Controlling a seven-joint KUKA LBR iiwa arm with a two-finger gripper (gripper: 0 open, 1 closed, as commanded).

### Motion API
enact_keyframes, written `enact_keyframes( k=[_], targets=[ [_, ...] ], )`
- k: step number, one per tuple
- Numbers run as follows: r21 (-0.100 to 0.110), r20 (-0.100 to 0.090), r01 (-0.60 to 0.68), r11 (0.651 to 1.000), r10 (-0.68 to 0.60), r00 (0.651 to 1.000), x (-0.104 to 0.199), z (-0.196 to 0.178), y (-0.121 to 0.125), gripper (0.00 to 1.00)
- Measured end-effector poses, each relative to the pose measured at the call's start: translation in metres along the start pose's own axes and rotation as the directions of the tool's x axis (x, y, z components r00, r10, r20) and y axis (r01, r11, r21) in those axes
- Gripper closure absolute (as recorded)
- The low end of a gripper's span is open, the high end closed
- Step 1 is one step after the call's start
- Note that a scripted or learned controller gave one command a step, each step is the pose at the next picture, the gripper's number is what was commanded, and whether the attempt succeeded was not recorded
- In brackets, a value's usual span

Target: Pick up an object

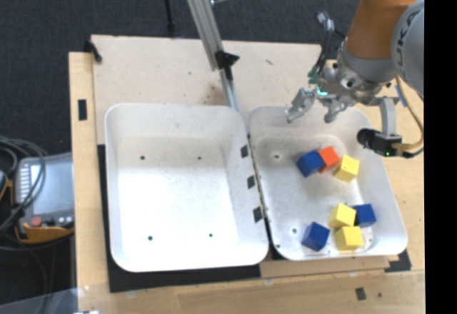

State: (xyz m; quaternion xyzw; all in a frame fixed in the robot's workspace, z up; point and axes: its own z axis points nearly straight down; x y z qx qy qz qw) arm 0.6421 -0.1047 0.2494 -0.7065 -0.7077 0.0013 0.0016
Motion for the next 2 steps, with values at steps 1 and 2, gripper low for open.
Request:
enact_keyframes(
  k=[1,2],
  targets=[
    [-0.005,0.001,0.001,1.000,-0.001,1.000,0.000,-0.003,0.001,0.00],
    [0.000,0.002,-0.001,1.000,0.001,1.000,0.004,0.059,0.000,0.00]
  ],
)
